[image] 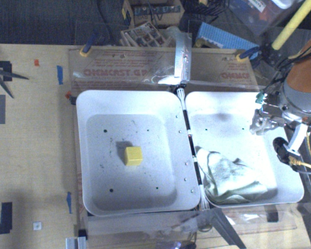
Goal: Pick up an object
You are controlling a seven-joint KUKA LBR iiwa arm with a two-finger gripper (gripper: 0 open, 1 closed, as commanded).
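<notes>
Over the right bin's [238, 104] far right edge, we logged the gripper [263, 122] as hanging above the floor of that bin, with nothing between its fingers that we could make out; whether they were spread or closed we could not tell, since the metal parts blurred together.

Item 1: yellow block [133, 155]. Location: well to the left of the gripper and a little nearer the camera, across the divide between the bins, lying near the middle of the left bin [93, 108] on bare floor. Appearance: small, boxy, bright yellow, with a paler top face and a short dark shadow on its left side. Handling, as we judged it: stiff, light, unlikely to deform; flat opposite sides offered the obvious hold, taken from above. Its smooth faces might slip if pinched off centre.

Item 2: crumpled cloth [230, 178]. Location: close to the gripper, below and to its left, bunched in the near part of the right bin. Appearance: whitish with grey-green mottling, folded and rumpled. Handling, as we judged it: soft, limp, light; a raised fold near the top of the heap seemed the best place to pinch.
</notes>
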